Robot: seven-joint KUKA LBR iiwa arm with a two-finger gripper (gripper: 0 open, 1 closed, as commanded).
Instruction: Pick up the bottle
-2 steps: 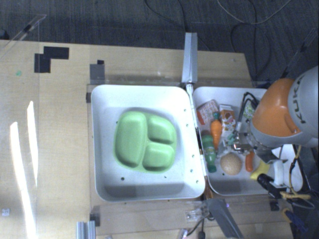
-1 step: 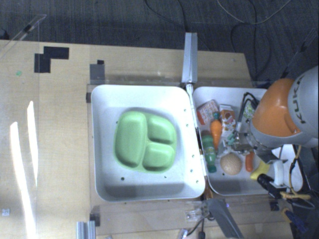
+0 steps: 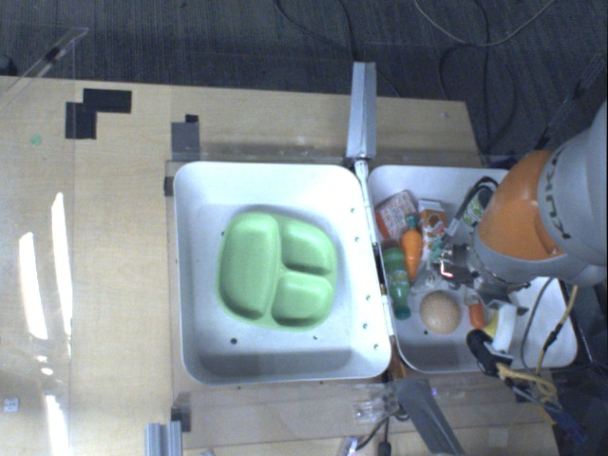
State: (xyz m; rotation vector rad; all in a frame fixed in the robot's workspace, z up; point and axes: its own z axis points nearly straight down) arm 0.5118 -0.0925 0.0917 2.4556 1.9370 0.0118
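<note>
The bottle (image 3: 397, 275) is small and green and lies along the left wall of the right bin (image 3: 446, 357), just below an orange carrot (image 3: 410, 247). My gripper (image 3: 448, 260) hangs low over the middle of that bin, a short way to the right of the bottle and carrot. The grey wrist and its orange band (image 3: 515, 221) sit above and to the right of it. From this angle nothing is seen between the gripper and the bottle.
The right bin also holds a red packet (image 3: 395, 211), a round tan ball (image 3: 440, 312) and a small orange piece (image 3: 477, 315). The left bin (image 3: 195, 283) carries a green divided tray (image 3: 277, 268). A metal divider post (image 3: 362, 112) stands between the bins.
</note>
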